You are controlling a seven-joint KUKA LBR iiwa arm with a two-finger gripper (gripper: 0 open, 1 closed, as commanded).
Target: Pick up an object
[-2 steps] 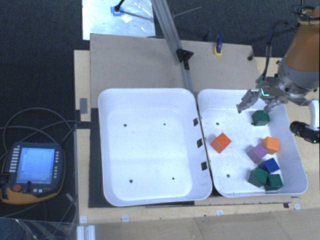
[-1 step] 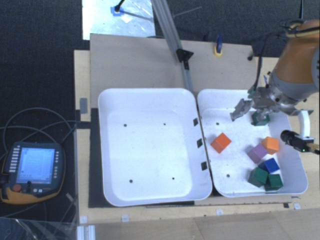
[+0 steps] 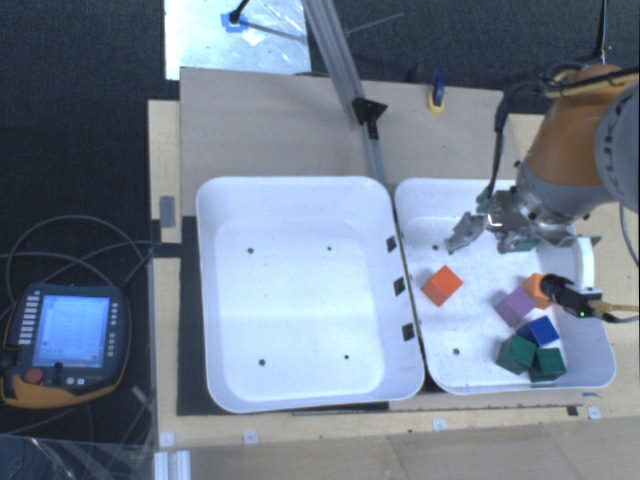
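Green blocks (image 3: 530,357) low; fingers (image 3: 465,234) above orange cube (image 3: 441,285)

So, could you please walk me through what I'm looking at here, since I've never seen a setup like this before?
This is a single picture from a camera fixed above a bench, looking down at a slant. The grey and orange machine coming in from the right is a robot arm. At its tip is a gripper, a two-fingered grabbing tool, hanging over the right bin; I can't tell whether it is open or shut, and nothing shows between its fingers.

Two shallow white bins sit side by side. The right one holds small blocks: an orange block by itself, then a purple block, a blue block and green blocks huddled in the near right corner. The left bin sits beside it. The handheld controller at far left belongs to the rig.
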